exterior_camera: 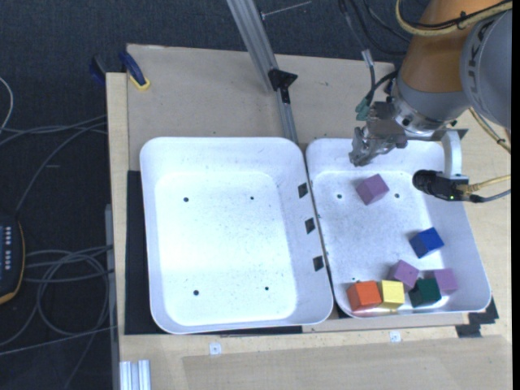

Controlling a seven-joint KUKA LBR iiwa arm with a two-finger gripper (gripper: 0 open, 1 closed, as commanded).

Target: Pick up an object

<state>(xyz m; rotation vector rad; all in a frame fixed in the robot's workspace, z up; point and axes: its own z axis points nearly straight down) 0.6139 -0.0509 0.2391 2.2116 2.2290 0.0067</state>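
The pick looks barely begun. The gripper (363, 154) hangs over the far end of the right bin (470, 254), just behind the lone purple cube (372, 188) and apart from it; nothing sits between its fingers, and at this slant it cannot be told whether they are spread or closed. That cube lies on the bin floor, so grasp and lift both seem yet to come.

Taking the purple cube as the landmark: a blue cube (426, 241) rests nearer the camera and to its right, and farther in the same direction a cluster crowds the bin's near corner — an orange block (365, 294), a yellow block (392, 292), a dark green block (424, 292) and two more purple blocks (405, 272). The left bin (154, 218) lies well to its left.

No brand, label or readable writing shows anywhere; the blocks' faces are plain.
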